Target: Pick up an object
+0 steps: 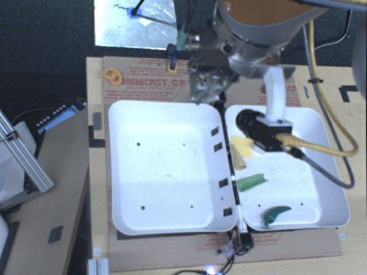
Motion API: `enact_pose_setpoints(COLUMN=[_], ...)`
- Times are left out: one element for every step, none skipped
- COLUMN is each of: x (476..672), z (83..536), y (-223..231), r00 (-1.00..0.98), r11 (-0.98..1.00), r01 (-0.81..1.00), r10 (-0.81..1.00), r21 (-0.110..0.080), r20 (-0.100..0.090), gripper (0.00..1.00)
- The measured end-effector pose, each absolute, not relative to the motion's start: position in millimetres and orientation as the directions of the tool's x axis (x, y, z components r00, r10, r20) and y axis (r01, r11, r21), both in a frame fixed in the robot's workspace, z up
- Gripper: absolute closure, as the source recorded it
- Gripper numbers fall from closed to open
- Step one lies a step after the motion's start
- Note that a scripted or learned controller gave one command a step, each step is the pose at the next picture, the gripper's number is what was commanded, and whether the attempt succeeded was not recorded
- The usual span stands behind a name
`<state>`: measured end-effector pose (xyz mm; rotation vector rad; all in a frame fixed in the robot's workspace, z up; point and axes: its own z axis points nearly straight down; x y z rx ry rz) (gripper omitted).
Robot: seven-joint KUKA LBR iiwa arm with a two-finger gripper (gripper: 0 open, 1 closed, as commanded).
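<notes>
The worktop (pixel 69 171) is pale tan, with a brown cardboard sheet (pixel 149 79) printed in red lettering laid across it. Beyond its far edge lies dark carpet-like floor (pixel 46 27), and on it a shiny silver foil panel (pixel 135 16) catching the light, with a bit of blue tape (pixel 136 12) stuck to it. At the left edge an aluminium frame rail (pixel 20 153) runs at a slant, near a small dark strip with blue marks (pixel 57 116).
</notes>
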<state>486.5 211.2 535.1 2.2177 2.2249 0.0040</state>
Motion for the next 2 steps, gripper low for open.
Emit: enact_pose_setpoints(x=[486.5, 486.9], z=[535.1, 535.4], y=[215.0, 115.8], r00=[-0.003, 0.009], r11=[0.003, -0.009], r01=[1.000, 1.000], r10=[1.000, 1.000], r21=[0.002, 0.002], r20=[0.002, -0.001], gripper=[1.00, 1.00])
